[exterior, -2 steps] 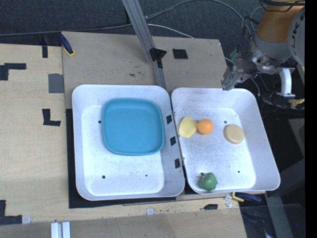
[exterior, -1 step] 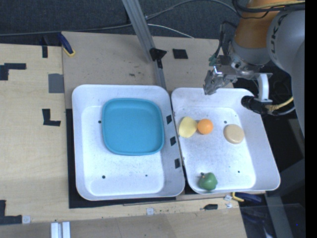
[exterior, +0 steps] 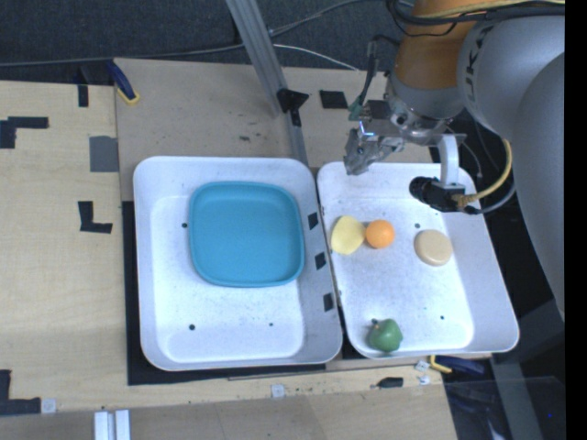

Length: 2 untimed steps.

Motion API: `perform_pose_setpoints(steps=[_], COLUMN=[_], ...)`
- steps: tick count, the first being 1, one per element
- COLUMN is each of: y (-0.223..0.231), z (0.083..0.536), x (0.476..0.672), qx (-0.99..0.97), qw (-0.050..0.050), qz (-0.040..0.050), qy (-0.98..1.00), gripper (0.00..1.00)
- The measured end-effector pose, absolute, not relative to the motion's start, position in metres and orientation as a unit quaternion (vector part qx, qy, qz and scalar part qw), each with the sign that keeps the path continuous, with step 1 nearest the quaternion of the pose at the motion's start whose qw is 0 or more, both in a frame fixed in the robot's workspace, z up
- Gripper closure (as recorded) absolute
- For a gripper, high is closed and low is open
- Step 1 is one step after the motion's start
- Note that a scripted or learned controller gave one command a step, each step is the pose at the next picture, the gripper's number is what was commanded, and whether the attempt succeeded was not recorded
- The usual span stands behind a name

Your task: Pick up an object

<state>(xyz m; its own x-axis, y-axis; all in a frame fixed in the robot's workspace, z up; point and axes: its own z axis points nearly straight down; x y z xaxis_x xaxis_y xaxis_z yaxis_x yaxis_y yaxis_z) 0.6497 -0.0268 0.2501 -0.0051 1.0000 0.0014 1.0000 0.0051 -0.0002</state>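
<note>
Bench with two white bins: gripper (exterior: pixel 360 160), finger state indiscernible, hovers behind the orange ball (exterior: pixel 380 235); nothing picked up yet.

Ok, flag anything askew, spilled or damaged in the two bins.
Nothing stands out. The square blue plate lies flat in the left white bin. The yellow fruit, small orange ball, beige round piece and green pepper-like object sit loose in the right white bin.

Wooden bench (exterior: pixel 55 246) with two white bins

The left bin (exterior: pixel 165 337) and right bin (exterior: pixel 477 324) are set side by side at frame centre on a dark mat (exterior: pixel 133 356); black tape marks (exterior: pixel 90 216) (several, scattered) are seen at the left.
</note>
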Motion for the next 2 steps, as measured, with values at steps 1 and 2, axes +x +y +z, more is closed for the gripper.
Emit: perform_pose_setpoints(steps=[1, 2], y=[0.023, 0.075], z=[0.234, 0.228], x=[0.646, 0.631], qx=[-0.706, -0.705], qw=[0.001, 0.001], qz=[0.0004, 0.0001], qy=[-0.709, -0.709], gripper=[1.00, 1.00])
